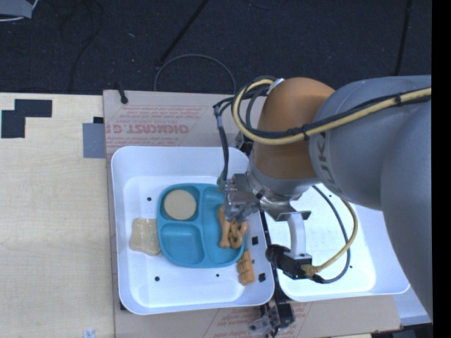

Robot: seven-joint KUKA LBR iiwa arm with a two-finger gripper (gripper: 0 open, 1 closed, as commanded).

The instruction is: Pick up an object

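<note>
In the left white bin (134, 189) lies a blue divided tray (189, 241) with a round tan disc (179, 204) in its upper left compartment. A brown twisted pretzel-like piece (230, 232) rests on the tray's right side. My gripper (235, 208) hangs directly over the top of that brown piece, at the tray's right edge. A second small brown piece (246, 268) sits just below the tray's lower right corner. A pale yellow spongy lump (144, 236) lies against the tray's left side.
The right white bin (352, 273) is mostly covered by the grey arm and its orange band (292, 129). Yellow and black cables (338, 248) loop over it. A cardboard sheet (151, 125) lies under both bins.
</note>
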